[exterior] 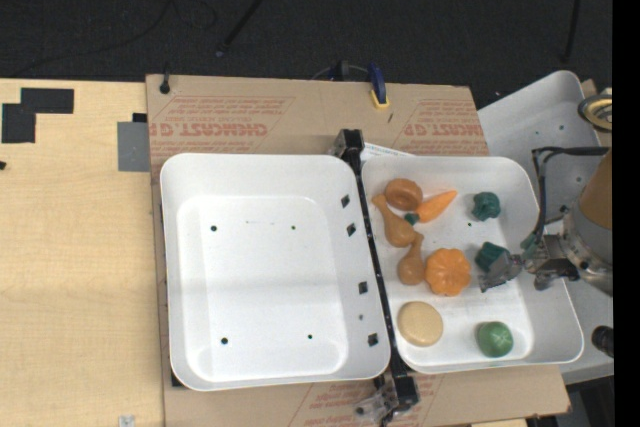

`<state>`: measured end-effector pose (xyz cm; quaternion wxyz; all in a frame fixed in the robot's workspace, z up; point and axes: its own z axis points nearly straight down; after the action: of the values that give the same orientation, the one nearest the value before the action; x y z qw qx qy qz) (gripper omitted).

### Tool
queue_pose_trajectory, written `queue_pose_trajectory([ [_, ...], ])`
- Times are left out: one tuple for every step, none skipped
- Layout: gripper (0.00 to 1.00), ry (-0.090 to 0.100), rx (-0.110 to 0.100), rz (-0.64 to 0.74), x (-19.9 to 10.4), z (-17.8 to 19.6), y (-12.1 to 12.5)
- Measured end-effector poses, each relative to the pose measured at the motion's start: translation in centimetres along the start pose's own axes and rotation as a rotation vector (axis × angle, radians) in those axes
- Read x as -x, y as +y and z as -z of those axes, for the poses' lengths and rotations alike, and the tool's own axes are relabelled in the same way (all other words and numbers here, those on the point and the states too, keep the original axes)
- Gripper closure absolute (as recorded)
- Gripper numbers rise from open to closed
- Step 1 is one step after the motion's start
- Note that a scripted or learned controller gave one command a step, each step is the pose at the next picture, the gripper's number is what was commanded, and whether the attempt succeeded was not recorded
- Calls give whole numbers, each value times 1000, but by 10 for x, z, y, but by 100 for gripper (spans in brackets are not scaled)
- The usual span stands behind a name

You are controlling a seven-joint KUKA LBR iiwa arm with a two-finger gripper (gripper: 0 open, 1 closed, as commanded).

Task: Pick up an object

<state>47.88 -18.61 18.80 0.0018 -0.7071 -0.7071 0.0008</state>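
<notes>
Two white bins sat side by side on the table: the left bin (260, 270) and the right bin (560, 340), which carried all the candidates. Near the right bin's top lay a brown lump (404, 193) with a carrot (436, 206) touching it, and two tan gourds (399, 227) (411, 265) ran down from there toward an orange ball (447, 272). A cream disc (420, 324) and a green ball (494, 339) rested near the front wall, well apart from each other, and a dark green block (486, 206) stood alone near the back. The pincer (500, 271) reached in from the right, low over the bin, just beside a teal piece (491, 256) and close to the orange ball. Whether its fingers were spread or closed could not be told, since they blurred into the teal piece, and nothing could be seen between them, so no object counted as held. Judging by position, the teal piece was the likely target. A good grasp would call for centring the fingers on that piece, descending squarely to the bin floor, and closing without nudging the orange ball beside it. The risk seemed to be a glancing contact that pushed the small piece aside, or a pinch on its edge that slipped on lifting. A straight, slow rise would best test the hold.
</notes>
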Motion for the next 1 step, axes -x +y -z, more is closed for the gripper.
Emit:
queue_pose_trajectory([
  [0,-1,2,2,-43,-105,9],
])
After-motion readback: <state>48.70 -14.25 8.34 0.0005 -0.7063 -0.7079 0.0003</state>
